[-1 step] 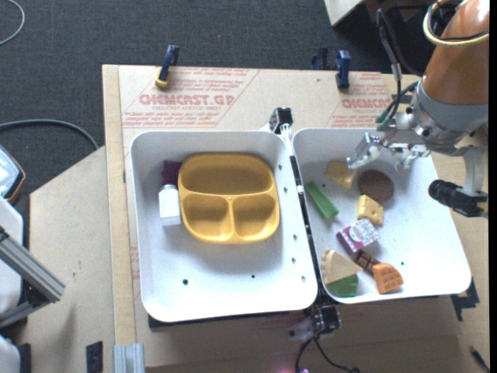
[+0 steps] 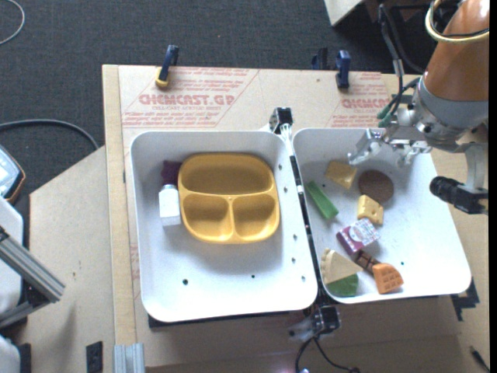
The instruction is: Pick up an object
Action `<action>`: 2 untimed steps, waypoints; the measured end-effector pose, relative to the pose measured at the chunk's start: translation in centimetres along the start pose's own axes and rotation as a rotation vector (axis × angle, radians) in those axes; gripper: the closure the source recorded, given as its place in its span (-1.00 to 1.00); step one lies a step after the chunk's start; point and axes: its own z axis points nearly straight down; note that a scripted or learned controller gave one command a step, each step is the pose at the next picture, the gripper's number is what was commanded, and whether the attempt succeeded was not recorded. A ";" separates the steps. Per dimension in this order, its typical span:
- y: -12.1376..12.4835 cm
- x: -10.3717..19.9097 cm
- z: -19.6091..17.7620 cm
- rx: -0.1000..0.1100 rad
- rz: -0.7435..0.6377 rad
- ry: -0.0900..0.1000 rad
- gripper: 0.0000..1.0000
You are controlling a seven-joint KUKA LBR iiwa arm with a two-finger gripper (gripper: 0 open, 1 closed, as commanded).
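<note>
We see the gripper (image 2: 386,149), fingers spread apart and holding nothing, over the right bin's (image 2: 435,263) back edge; bare floor lies along its right edge.

Both bins white: left bin (image 2: 155,286), right bin (image 2: 435,247). Left bin: yellow divided tray (image 2: 228,196); small white bottle (image 2: 169,204); dark purple item (image 2: 171,169), mostly hidden behind the tray.

Right bin: green stick (image 2: 321,200); brown disc (image 2: 375,186); pale yellow wedge (image 2: 340,174); yellow block (image 2: 370,209); purple and white packet (image 2: 357,237); orange piece (image 2: 387,277); cream wedge with green edge (image 2: 339,273).

Bench board (image 2: 116,208) tan, red lettering. Clamps: blue with yellow (image 2: 165,67), blue (image 2: 342,68). Arm (image 2: 462,45) orange above grey. Floor (image 2: 78,22) dark grey.
</note>
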 end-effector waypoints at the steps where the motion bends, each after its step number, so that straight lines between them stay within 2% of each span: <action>1: 0.2 0.5 6.2 0.006 0.000 0.001 -1.00; 2: 0.9 0.1 11.9 0.005 0.001 0.000 -1.00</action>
